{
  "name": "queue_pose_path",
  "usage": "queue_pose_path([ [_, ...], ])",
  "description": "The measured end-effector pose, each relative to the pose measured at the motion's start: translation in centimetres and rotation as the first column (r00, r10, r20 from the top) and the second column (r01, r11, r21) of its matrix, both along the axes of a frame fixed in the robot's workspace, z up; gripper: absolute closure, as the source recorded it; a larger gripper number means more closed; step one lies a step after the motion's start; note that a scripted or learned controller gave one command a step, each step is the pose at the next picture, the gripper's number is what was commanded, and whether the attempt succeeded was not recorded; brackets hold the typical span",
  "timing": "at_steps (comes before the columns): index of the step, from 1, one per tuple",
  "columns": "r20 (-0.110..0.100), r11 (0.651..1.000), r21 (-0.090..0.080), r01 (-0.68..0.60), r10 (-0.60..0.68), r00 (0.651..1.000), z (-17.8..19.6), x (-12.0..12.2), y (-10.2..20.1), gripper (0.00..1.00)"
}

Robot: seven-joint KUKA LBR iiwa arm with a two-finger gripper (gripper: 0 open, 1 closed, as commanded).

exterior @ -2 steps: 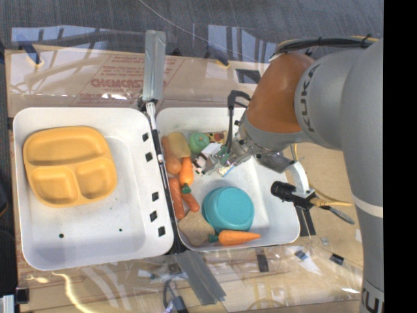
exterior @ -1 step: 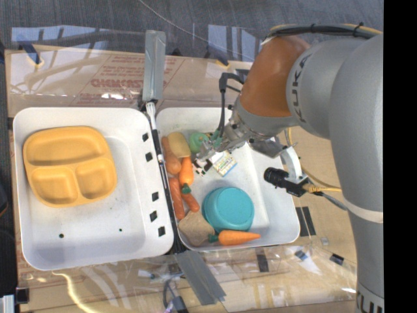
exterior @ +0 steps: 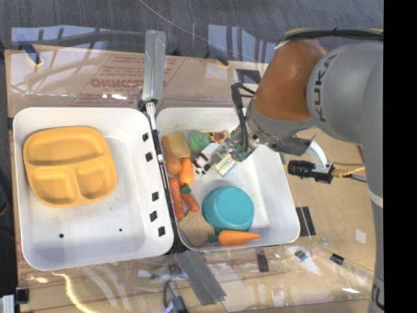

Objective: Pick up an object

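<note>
Orange carrots (exterior: 184,184) line the right bin's (exterior: 281,194) left wall just beneath my gripper (exterior: 218,156), whose jaw gap I cannot tell, so I should descend squarely over one, clear of the bowl (exterior: 228,208).

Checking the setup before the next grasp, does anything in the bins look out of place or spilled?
Nothing looks spilled or damaged. The right white bin is crowded: orange carrots piled along its left wall, beside an overturned teal bowl. The yellow divided plate lies flat.
</note>
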State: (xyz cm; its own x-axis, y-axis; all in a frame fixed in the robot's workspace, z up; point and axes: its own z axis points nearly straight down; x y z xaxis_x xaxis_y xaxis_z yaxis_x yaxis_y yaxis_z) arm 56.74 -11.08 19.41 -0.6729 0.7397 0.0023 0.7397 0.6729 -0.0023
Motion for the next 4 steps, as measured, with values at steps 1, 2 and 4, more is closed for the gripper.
queue_pose_path([
  [1,-0.005,0.996,0.001,0.094,-0.094,0.996,-7.5,-7.4,-2.1,1.00],
  [2,0.004,0.964,-0.001,0.267,-0.267,0.964,-2.7,-7.2,-3.9,1.00],
  [4,0.000,0.883,-0.002,0.469,-0.469,0.883,-0.3,-9.2,2.3,1.00],
])
